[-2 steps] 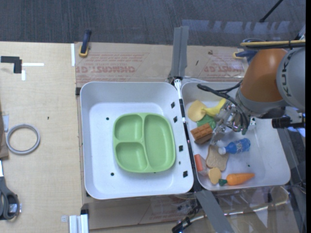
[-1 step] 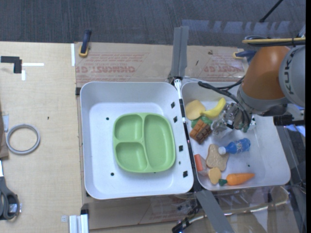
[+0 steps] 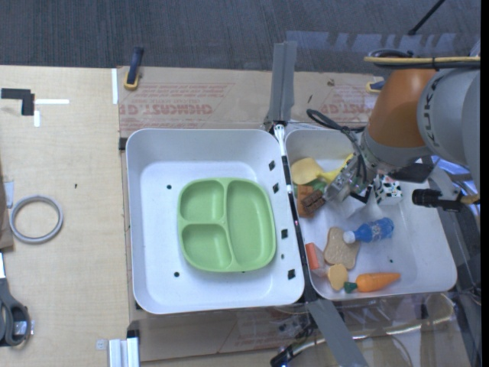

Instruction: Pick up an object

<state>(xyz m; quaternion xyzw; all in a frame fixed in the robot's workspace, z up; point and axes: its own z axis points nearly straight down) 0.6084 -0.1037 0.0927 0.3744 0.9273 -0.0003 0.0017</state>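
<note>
Tape roll [image 3: 35, 219]: grey ring lying flat on the wooden bench at the frame's left edge, well apart from both bins.
Cardboard [image 3: 195, 98]: brown sheet under the bins' upper side, printed in red mirrored lettering too faint to read for certain.
Left bin [image 3: 145, 228]: white, shallow, centre of the frame; bare white floor rings the tray on all sides.
Green tray [image 3: 227, 225]: pale green, three compartments, flat on the left bin's floor, apart from every wall.
Right bin [image 3: 428, 266]: white, touching the left bin along the middle divider; its right part is mostly bare floor.
Yellow piece [image 3: 306, 169]: rounded, upper left of the right bin, close to the divider.
Brown piece [image 3: 311, 199]: dark toy food just below the yellow one.
Bread slice [image 3: 341, 247]: tan, speckled, lower centre of the right bin.
Bottle [image 3: 372, 231]: small, blue with a white cap, lying on its side just beside the bread slice.
Carrot [image 3: 375, 282]: orange with a green top, lying near the bin's lower wall.
Gripper [image 3: 345, 186]: low over the right bin's upper left, near the yellow and brown pieces; whether its fingers are apart or together cannot be told.
</note>
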